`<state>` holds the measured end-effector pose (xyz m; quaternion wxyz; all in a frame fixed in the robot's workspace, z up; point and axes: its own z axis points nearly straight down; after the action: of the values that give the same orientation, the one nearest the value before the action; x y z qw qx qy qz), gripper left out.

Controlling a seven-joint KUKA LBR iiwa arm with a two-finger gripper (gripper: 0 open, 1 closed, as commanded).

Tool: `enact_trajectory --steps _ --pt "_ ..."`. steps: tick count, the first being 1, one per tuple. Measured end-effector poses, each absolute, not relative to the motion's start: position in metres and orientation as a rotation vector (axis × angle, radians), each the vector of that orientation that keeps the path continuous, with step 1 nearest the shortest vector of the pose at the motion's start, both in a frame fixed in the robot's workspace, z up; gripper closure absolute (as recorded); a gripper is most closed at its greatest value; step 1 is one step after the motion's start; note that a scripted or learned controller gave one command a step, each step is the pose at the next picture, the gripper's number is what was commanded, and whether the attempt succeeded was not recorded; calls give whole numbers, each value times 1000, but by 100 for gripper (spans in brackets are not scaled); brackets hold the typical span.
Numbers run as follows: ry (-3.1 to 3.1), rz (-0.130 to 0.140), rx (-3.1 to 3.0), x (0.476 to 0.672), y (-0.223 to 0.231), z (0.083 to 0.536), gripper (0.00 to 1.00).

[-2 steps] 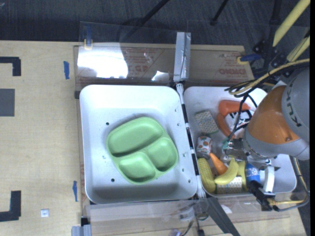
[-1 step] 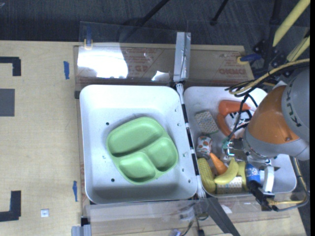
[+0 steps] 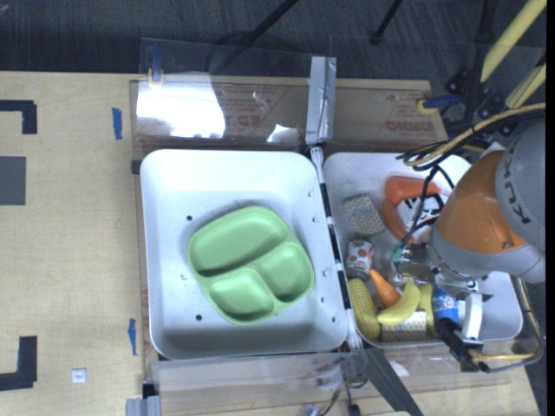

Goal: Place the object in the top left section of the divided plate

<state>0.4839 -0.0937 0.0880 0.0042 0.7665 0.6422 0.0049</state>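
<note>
A green divided plate (image 3: 251, 263) lies tilted in the left white bin (image 3: 173, 189), and its three sections hold nothing. My gripper (image 3: 414, 271) is low in the right bin (image 3: 364, 172), over a heap of toy food. Right beneath it lie an orange carrot (image 3: 384, 288) and a yellow banana (image 3: 406, 306). The wrist hides the fingertips, so I cannot see anything held between them.
The right bin also holds a corn cob (image 3: 364, 306), a small printed can (image 3: 359, 254), a grey textured block (image 3: 363, 216), an orange-and-white item (image 3: 408, 198) and a blue item (image 3: 444, 304). A clear wall (image 3: 320, 102) rises behind the bins. Black cables (image 3: 451, 146) hang over the arm.
</note>
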Motion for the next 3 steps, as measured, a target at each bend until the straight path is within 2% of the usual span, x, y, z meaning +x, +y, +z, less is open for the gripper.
enact_trajectory --steps 1,2,3 --pt "1874 18 2514 484 -93 88 100" --pt "1872 11 2515 483 -95 87 0" --pt "1873 14 2512 484 -94 96 100"
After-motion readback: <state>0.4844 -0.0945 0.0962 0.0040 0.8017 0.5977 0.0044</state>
